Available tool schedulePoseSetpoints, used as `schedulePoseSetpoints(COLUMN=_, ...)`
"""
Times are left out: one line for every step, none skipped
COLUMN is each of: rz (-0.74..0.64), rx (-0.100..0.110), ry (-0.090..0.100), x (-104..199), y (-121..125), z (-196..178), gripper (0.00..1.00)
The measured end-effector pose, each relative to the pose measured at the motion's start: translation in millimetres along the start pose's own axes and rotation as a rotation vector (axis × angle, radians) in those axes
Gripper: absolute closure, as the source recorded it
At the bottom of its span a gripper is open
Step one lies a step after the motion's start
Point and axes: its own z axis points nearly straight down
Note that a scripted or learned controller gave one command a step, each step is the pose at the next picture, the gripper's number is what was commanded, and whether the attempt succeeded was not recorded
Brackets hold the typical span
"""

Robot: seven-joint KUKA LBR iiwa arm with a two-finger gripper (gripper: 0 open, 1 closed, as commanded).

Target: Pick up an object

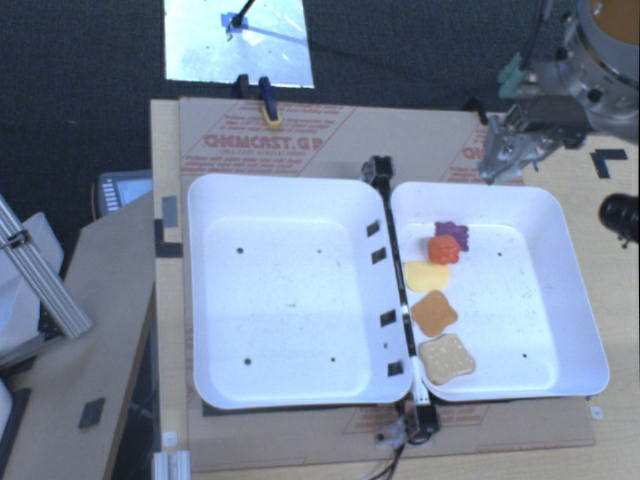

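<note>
In the right bin (560, 268) several small items lie along its left side: a purple piece (452, 232), an orange-red piece (444, 250), a pale yellow slab (428, 276), a brown slab (434, 313) and a tan toast-like slab (446, 358). My gripper (497, 164) hangs above the back rim of the right bin, up and to the right of the purple piece. Nothing shows between its fingers.
The left bin (290, 288) sits beside the right one, joined by a black clip strip (385, 258). Both rest on a cardboard sheet (300, 138). A shiny metal plate (238, 28) lies at the back. A metal rail (40, 268) stands at far left.
</note>
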Motion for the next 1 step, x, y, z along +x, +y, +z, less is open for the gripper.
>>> schedulePoseSetpoints(rz=0.001, rx=0.005, ry=-0.001, x=56.5, y=0.8, z=48.9, gripper=1.00)
